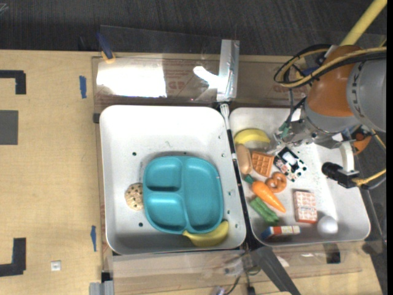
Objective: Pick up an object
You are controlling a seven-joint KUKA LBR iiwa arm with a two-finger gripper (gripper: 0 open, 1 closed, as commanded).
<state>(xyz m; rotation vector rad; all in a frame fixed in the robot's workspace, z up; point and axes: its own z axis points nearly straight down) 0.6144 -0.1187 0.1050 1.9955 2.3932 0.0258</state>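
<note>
In the right bin [350, 223], a shallow white tray with rounded corners, lies a clutter of small toy foods. A yellow banana [252, 137] curves along the far left corner; beside it sit a tan bread roll [244, 159], a gridded orange waffle [262, 163] and a carrot [268, 196] whose long axis runs from the left wall toward the near right. A pink block [304, 206] lies near the near edge. The gripper [287, 135] hangs over the far part of this bin, under the grey arm [368, 94]; cables blur it, so I cannot tell its grip. In the left bin [116, 165] rests a glossy teal divided plate [183, 192], a cookie [134, 196] at its left, and a second banana [209, 234] partly tucked under its near rim.
</note>
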